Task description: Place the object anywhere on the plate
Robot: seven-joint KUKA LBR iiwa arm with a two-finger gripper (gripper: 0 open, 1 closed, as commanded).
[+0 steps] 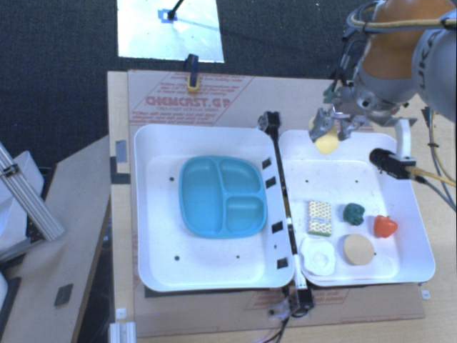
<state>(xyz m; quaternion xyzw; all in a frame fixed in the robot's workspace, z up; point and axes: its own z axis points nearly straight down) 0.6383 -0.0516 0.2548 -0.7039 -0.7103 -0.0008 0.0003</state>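
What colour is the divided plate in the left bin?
Light blue plate, plain, seen in the camera view.

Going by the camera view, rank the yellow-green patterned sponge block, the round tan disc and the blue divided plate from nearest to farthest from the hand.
From the hand, above the right bin's far edge:
1. Yellow-green patterned sponge block, right bin, near the divider.
2. Blue divided plate, middle of the left bin.
3. Round tan disc, right bin's near edge.
The plate and the disc are close.
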